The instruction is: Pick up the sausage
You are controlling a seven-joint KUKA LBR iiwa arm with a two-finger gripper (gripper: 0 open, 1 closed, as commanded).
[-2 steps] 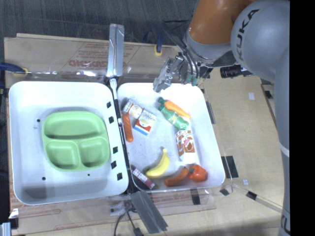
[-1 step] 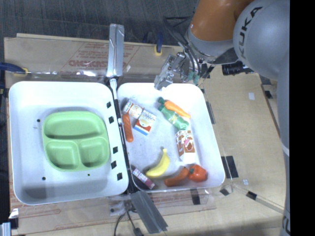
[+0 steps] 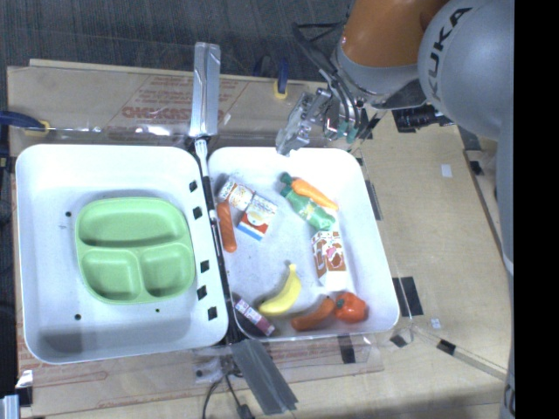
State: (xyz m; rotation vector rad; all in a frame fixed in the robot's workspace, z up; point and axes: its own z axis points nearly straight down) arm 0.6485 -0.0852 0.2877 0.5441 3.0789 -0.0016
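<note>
Camera view: both bins are seen from above.
Sausage [image 3: 227, 226]: laid along the right bin's [image 3: 377, 260] left wall, centre frame.
Gripper [image 3: 297, 129]: hung above that bin's upper rim, well apart from the sausage, up-right of it.
Finger state: cannot be told.

The scene was evenly and fairly brightly lit from overhead, with no hard spotlight. Below the gripper [image 3: 301, 129], the white floor of the right bin [image 3: 377, 260] looked washed out, nearly without texture, and the left bin [image 3: 35, 234], farther off to the gripper's left, showed the same pale glare along its rim. Shadows were soft and short: a grey smudge lay under the green tray [image 3: 135, 250] and thin dark edges hugged the items beneath the gripper. The gripper itself was smeared and indistinct, its outline hard to read. The arm [image 3: 454, 33] just right of it looked soft, with a dull sheen on its orange band. Small labels were illegible, and the picture was slightly grainy.
</note>
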